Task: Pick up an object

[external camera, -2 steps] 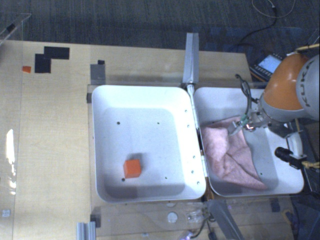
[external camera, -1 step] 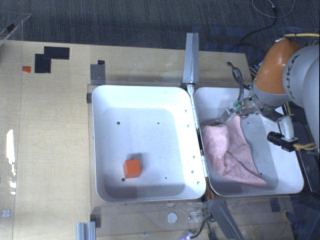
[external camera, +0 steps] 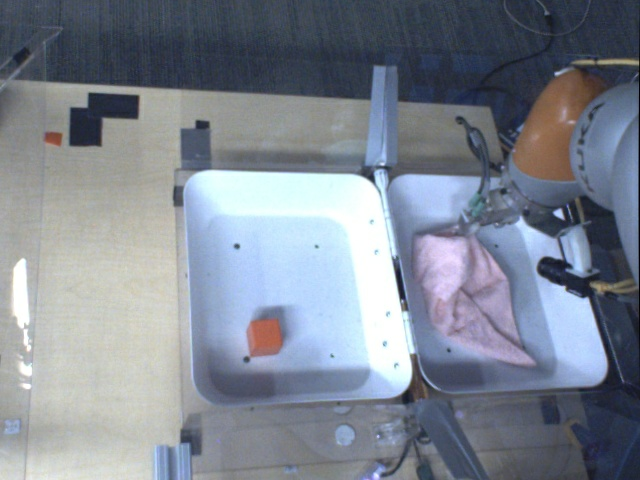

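I am seeing the pincer hanging over the far part of the right bin, and it is pinching the far corner of the pink cloth, which is lying crumpled in this bin. An orange block is sitting in the near part of the left bin on the tabletop.

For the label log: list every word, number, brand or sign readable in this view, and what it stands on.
None can be read.
The black shapes on the bench are plain blocks without letters.
The orange cube, pink cloth and both white bins carry no print.
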{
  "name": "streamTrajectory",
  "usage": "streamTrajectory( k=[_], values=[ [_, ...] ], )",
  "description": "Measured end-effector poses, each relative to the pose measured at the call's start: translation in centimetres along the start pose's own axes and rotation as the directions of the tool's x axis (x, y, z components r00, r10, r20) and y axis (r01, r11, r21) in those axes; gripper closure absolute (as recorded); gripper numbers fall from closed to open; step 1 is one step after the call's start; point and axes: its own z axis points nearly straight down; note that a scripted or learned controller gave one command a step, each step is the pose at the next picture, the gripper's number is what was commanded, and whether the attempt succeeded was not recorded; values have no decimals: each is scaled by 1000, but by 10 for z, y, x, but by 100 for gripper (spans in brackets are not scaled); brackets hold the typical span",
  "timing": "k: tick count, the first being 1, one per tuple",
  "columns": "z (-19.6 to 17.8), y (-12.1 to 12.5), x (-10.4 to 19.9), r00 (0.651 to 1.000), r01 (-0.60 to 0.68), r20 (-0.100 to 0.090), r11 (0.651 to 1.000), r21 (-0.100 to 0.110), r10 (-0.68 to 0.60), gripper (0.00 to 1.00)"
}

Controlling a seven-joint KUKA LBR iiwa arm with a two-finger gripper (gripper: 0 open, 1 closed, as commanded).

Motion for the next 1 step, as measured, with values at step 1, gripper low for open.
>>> streamTrajectory(
  k=[1],
  values=[
    [0,0,0,1000,1,0,1000,0,-1,0]
  ],
)
